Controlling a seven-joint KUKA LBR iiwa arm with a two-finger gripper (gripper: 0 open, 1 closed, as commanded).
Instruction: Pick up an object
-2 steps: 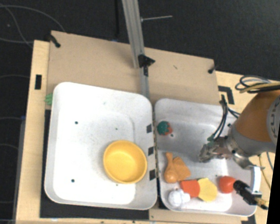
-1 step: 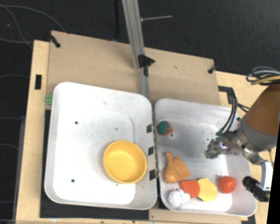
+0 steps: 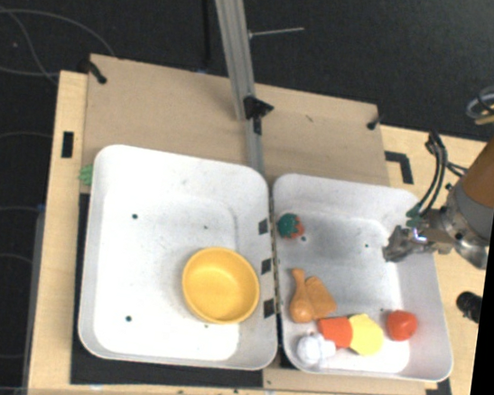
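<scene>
My gripper (image 3: 398, 246) hangs over the right part of the right bin (image 3: 347, 197), its tip near the bin's floor with nothing visible in it. Below it lie a red ball (image 3: 401, 325), a yellow object (image 3: 366, 335), an orange-red block (image 3: 335, 329), a tan pear-shaped toy (image 3: 309, 298) and a white object (image 3: 311, 348). A small green and orange toy (image 3: 289, 226) sits at the bin's upper left. A yellow bowl (image 3: 220, 284) stands in the left bin (image 3: 143, 223).
A grey metal pole (image 3: 236, 49) slants down from the top to the gap between the bins. The arm's orange band (image 3: 483, 175) is at the right edge. Cables lie on the dark floor at left.
</scene>
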